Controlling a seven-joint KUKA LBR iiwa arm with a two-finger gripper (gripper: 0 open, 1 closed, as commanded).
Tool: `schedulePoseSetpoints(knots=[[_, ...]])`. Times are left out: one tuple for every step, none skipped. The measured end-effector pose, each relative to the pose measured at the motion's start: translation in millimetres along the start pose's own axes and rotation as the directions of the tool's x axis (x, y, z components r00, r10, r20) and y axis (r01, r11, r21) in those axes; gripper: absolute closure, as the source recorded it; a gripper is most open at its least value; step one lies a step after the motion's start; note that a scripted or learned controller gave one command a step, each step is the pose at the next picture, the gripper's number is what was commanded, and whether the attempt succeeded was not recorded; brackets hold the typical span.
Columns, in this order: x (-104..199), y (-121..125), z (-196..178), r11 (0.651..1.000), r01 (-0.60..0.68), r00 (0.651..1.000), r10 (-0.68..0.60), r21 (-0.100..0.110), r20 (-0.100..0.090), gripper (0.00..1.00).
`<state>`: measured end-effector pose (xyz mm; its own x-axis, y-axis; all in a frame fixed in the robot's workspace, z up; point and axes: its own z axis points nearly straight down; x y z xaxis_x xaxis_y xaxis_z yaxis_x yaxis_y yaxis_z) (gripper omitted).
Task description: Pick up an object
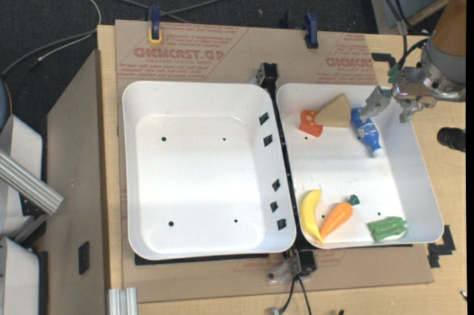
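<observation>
Gripper (391, 100) hovering at right bin's (415, 180) far edge, fingers spread apart, holding nothing; blue object (366, 130) lying just beside.

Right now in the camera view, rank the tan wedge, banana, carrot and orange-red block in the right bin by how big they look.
1. tan wedge
2. banana
3. carrot, close to the banana in apparent size, so that order is unsure
4. orange-red block, plainly smallest

The banana and carrot lie nearer the camera, which may inflate them.

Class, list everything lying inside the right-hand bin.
Inside the right bin: orange block, tan wedge, blue object, banana, carrot, green object. The gripper covers the far corner.
</observation>
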<state>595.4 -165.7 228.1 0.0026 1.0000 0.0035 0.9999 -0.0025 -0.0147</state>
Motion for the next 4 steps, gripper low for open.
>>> schedulePoseSetpoints(knots=[[1,3,-8,1.000,0.003,1.000,-0.003,-0.014,0.003,0.00],[-1,6,55,1.000,0.003,1.000,-0.003,-0.009,0.002,0.00],[-6,-2,103,1.000,0.002,1.000,-0.002,-0.007,0.001,0.00],[-6,-2,146,1.000,0.003,1.000,-0.003,-0.009,0.001,0.00]])
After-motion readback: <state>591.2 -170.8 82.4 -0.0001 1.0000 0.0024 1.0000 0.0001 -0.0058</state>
